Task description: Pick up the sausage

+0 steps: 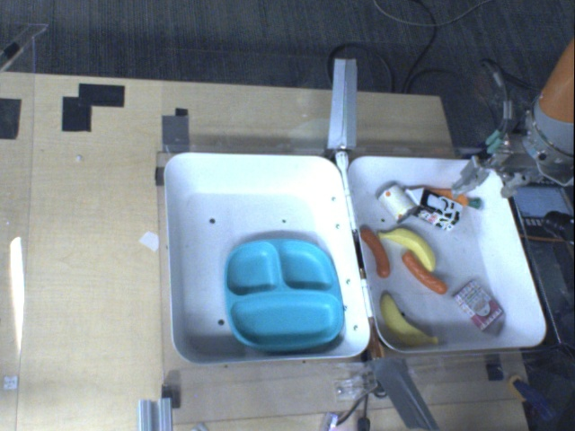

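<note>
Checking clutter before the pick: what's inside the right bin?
The right bin holds two sausages, two bananas, a white cup, a black-and-white item and a small packet. Anything under them is covered.

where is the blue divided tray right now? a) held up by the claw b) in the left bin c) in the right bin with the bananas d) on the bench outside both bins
b: the blue divided tray lies on the floor of the left bin, while the bananas and both sausages lie in the right bin.
</note>
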